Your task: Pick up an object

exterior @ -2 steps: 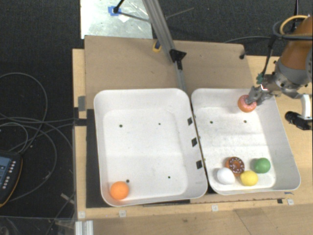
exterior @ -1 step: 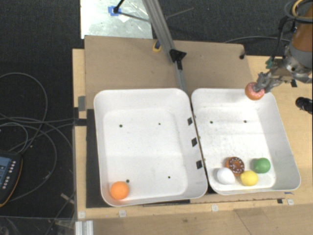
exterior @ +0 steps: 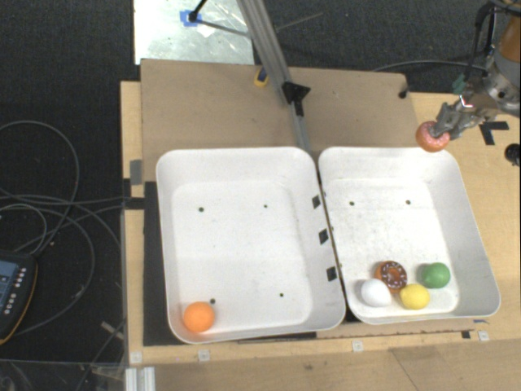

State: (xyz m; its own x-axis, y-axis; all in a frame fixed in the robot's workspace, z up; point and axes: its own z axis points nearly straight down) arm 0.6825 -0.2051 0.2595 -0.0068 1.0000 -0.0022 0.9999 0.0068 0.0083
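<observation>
My gripper (exterior: 440,129) hangs over the far right corner of the right bin (exterior: 456,186), shut on a small pinkish-orange round object (exterior: 431,138) that sits between its fingertips, lifted above the bin rim. In the right bin's near right corner lie a brown sprinkled donut (exterior: 392,274), a green ball (exterior: 435,275), a white ball (exterior: 374,292) and a yellow ball (exterior: 414,296), all close together. An orange ball (exterior: 198,317) rests in the near left corner of the left bin (exterior: 236,169).
A grey slanted pole (exterior: 269,43) crosses the back of the bench and ends near the gap between the bins. Cables and a handheld pendant (exterior: 15,287) lie on the dark floor at the left. Brown bench board surrounds both bins.
</observation>
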